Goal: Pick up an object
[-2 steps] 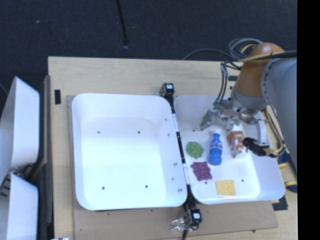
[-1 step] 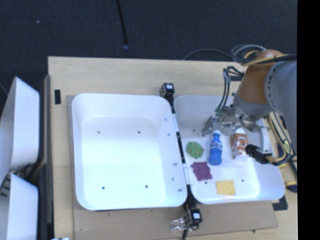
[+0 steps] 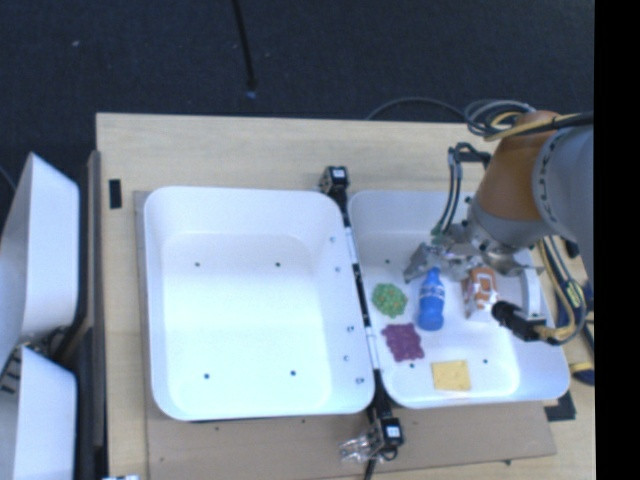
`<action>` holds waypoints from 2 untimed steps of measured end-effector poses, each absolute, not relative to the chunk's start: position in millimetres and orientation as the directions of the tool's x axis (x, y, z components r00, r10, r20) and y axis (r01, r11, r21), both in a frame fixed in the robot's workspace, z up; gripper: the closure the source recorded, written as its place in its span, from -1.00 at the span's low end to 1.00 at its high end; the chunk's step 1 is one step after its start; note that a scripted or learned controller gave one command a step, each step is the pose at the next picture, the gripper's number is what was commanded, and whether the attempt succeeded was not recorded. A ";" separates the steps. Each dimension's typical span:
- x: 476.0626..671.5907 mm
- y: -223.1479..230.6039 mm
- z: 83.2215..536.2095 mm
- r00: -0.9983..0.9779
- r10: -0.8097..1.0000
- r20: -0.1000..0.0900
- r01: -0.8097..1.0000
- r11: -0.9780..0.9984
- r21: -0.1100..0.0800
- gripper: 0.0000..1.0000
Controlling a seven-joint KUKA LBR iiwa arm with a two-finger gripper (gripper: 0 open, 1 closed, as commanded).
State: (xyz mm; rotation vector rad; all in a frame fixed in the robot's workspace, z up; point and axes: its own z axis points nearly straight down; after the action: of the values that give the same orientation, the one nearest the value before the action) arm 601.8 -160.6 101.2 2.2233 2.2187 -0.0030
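**A:** Start at the near edge. What lies there?

**B:** The wooden table [image 3: 120, 268], pale, with a metal clip [image 3: 372, 440] at its front between the two bins. Just behind it, in the right bin [image 3: 545, 378], a yellow square sponge [image 3: 451, 375] lies flat near the front wall.

**A:** And further in?

**B:** A purple crumpled piece [image 3: 404, 341], then a green crumpled piece [image 3: 389, 297] beyond it, both close to the bin's left wall. Beside them a blue bottle [image 3: 431, 300] with a white cap lies on the floor of the bin. Right of the bottle is a small orange-and-white packet [image 3: 481, 290], its print too blurred to read.

**A:** The tool?

**B:** The tool [image 3: 440, 260] hangs just over the bottle's capped end. I see one grey finger [image 3: 418, 262] slanting left, but the wrist covers the rest, so I cannot tell how wide it stands, nor whether it touches the bottle. Nothing shows between its fingers.

**A:** What else is cut off?

**B:** The arm [image 3: 530, 183], orange-banded, runs out at the right with its cables [image 3: 560, 298]. The left bin [image 3: 250, 298] is all white floor and walls.

**A:** The room?

**B:** Dark carpeted floor [image 3: 300, 38] beyond the table, a thin black cord [image 3: 240, 33] across it, and white boxes [image 3: 40, 308] cropped at the left.
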 end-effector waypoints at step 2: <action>615.6 -67.9 207.8 -0.012 1.000 0.001 1.000 0.012 0.011 1.00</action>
State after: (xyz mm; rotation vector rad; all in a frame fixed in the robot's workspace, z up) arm 615.6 -67.9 207.8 2.2035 2.2295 0.0139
